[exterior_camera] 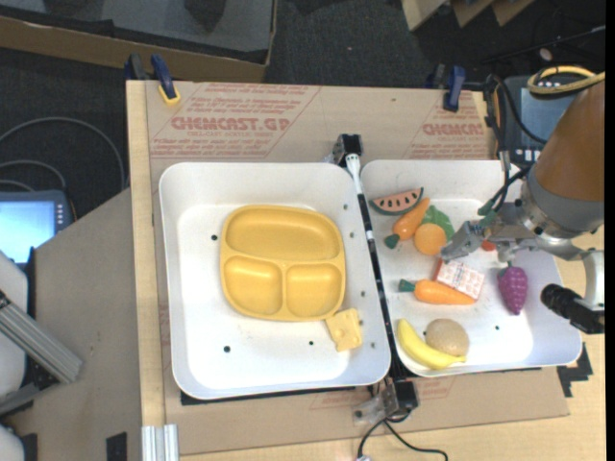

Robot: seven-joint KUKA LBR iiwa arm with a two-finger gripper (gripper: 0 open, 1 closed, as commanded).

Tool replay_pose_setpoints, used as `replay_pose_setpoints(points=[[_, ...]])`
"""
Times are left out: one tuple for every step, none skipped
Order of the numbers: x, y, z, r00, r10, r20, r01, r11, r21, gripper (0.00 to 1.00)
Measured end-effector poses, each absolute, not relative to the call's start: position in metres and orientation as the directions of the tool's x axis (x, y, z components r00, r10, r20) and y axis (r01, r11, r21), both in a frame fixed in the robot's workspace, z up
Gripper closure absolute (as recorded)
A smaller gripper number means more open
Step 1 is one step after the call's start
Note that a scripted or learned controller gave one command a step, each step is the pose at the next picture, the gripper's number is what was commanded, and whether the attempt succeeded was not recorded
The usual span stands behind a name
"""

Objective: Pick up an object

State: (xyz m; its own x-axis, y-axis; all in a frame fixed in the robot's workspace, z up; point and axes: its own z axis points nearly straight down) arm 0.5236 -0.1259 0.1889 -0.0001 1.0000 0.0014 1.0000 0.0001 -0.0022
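The gripper (478,241) hangs low over the right bin (548,349), just above the cluster of toy food. Its grey fingertips reach toward the orange (430,239) and the top of the small red-and-white box (459,278). Whether the claw is wide or narrow I cannot tell — the fingers blur into each other and into the wrist behind them, and nothing is plainly between them.

The pickable things all lie close together in that bin: a melon slice (398,201) at the back, a carrot (443,293) just below the box, grapes (513,288) to the right, a banana (423,349) and a potato (447,335) touching at the front. In the left bin (183,286) sit a yellow tray (283,261) and a cheese wedge (344,328), well apart from the arm.

To do this step well, I judge the claw should settle on one item rather than straddle two. The box or the orange is nearest; a straight descent with the fingers either side of it, clear of the carrot, looks safest.

The arm's bulk hides part of the bin's right wall, and something small and red beside the fingers is too obscured to name.
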Motion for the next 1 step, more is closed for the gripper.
replay_pose_setpoints(points=[[0.5426,-0.1319,0.0830,0.001,1.000,-0.007,1.000,-0.001,0.006,0.00]])
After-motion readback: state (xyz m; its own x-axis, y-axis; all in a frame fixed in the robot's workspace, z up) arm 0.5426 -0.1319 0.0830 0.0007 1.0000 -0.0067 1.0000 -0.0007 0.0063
